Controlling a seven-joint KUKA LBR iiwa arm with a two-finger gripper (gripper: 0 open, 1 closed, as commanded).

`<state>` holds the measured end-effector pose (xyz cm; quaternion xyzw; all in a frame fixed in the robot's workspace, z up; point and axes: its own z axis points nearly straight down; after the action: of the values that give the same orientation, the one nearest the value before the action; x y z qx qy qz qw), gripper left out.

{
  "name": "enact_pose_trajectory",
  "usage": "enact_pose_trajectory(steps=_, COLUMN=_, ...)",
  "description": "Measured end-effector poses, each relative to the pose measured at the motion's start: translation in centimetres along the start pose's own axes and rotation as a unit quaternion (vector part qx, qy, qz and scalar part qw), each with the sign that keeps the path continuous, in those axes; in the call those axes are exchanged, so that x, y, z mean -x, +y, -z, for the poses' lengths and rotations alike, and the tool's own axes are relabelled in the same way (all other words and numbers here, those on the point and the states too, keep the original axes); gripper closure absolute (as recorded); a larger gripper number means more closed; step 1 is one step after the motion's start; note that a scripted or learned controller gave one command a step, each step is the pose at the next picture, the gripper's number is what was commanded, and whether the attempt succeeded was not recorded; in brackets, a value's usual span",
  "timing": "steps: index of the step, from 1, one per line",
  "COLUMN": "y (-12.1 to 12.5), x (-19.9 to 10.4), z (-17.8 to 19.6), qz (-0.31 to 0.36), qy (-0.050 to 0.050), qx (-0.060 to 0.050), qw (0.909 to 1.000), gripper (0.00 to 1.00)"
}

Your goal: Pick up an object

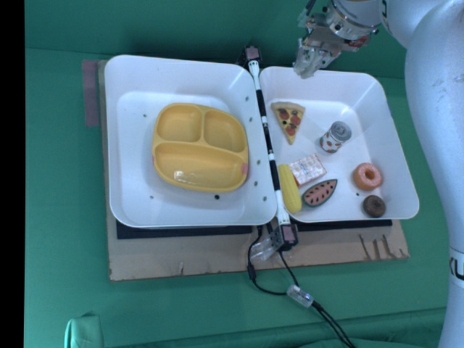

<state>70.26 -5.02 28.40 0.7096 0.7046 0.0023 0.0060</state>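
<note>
A grey robot arm (435, 85) with an orange band above its wrist reaches in from the right, its hand (307, 65) poised over the far rim of the right bin (391, 122); whether the hand is parted or closed cannot be told from this angle, and nothing is seen in it. Two shallow white bins sit side by side on a sheet of brown cardboard (181, 256) laid over the green tabletop (58, 194). The left bin (130, 85) carries a yellow divided plate (199, 147) with three compartments. In the right bin lie the toy foods: a pizza slice (289, 119) near the centre divider, a small can (335, 136) tilted beside it, a wrapped snack packet (308, 169), an ear of corn (289, 188) against the bin's left wall, a watermelon slice (320, 193) touching or just beside the corn, an orange-glazed doughnut (367, 176) and a chocolate doughnut (374, 206) near the right wall. A black cable (290, 281) trails from the clamp between the bins toward the near edge.
</note>
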Motion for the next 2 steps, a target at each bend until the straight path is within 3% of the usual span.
enact_pose_trajectory(steps=1, y=0.0, x=-6.6, z=0.0, qz=0.002, qy=0.002, qx=-0.001, qw=1.0000, gripper=0.00)
enact_pose_trajectory(steps=2, y=0.3, x=-7.9, z=-2.1, qz=-0.001, qy=-0.002, qx=0.007, qw=1.0000, gripper=0.00)
